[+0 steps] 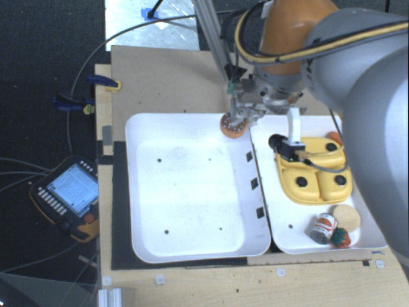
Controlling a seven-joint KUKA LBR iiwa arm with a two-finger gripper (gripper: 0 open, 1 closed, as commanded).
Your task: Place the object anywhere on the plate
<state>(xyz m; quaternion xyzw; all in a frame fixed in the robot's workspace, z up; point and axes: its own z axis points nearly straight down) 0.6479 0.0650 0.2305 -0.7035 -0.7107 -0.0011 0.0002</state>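
A robot lab.
A big grey arm reaches over a brown bench with two white bins. A control pad with a lit screen lies on the dark floor, with cables and blue clamps near it.

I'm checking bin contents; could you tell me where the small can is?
The small can lies in the right bin, near its front corner, beside a strawberry and below the yellow tray.
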